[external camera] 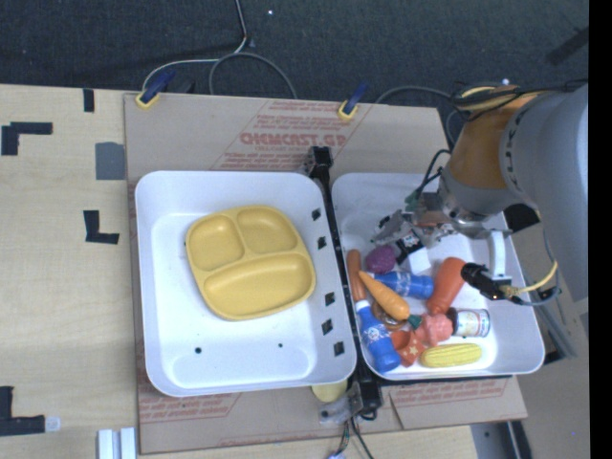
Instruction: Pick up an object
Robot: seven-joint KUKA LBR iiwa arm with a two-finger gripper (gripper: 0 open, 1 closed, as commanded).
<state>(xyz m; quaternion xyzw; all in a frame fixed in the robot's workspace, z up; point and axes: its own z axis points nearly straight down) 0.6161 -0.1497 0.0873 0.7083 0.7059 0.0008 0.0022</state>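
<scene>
- Camera view: the arm point(521, 156) reaches over the right bin point(521, 347); its gripper point(409, 229) hangs just above the toy pile, and how its jaws stand I cannot tell.
- The pile holds a carrot point(382, 296), corn cob point(451, 355), purple ball point(381, 258) and blue bottle point(375, 338).
- The left bin point(158, 256) holds a yellow divided plate point(251, 261).
</scene>
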